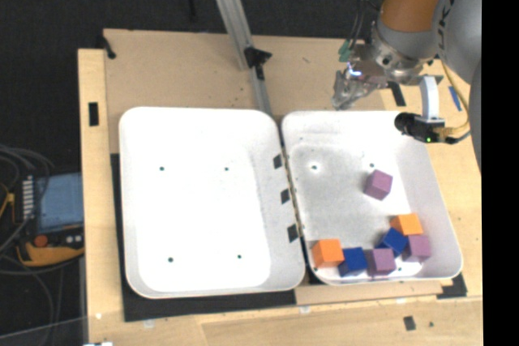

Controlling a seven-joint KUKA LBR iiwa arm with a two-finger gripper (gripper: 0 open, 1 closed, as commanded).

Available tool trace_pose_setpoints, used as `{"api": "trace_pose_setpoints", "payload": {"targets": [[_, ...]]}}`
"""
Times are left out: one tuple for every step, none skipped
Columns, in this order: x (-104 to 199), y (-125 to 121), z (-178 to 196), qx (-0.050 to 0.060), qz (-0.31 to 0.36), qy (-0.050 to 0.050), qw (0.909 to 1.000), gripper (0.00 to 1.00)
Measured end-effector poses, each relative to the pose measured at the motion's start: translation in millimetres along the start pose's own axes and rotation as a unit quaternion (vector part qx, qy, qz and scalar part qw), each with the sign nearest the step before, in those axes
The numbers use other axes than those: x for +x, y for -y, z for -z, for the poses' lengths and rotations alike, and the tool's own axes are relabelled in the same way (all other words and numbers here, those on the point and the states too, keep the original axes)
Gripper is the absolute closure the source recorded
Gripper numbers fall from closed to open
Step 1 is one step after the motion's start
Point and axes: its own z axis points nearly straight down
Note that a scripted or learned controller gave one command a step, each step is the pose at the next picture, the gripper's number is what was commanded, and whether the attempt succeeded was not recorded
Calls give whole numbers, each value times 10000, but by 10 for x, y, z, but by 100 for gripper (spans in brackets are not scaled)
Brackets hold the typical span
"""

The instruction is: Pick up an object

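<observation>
My gripper [349, 93] hangs above the far edge of the right bin [324, 130], with nothing seen between its fingers. A purple cube [378, 184] lies alone near the middle of that bin. Along the near edge sit an orange cube [328, 252], a blue cube [353, 261] and a purple cube [382, 261]. Behind them are a second blue cube [395, 241], an orange cube [407, 224] and a purple cube [420, 246]. All cubes lie well below and toward the camera from the gripper.
The left bin [203, 198] lies beside the right one, with small black clips along the shared edge. A slanted metal rail [231, 8] rises behind the bins. A blue device with cables [49, 207] sits off the bench at left.
</observation>
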Motion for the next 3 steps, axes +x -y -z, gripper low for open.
{"api": "trace_pose_setpoints", "payload": {"targets": [[502,89,16,5,5,-5,10000,100],[1083,150,-7,14,7,-5,10000,100],[1509,175,-77,26,-1,-2,10000,100]]}}
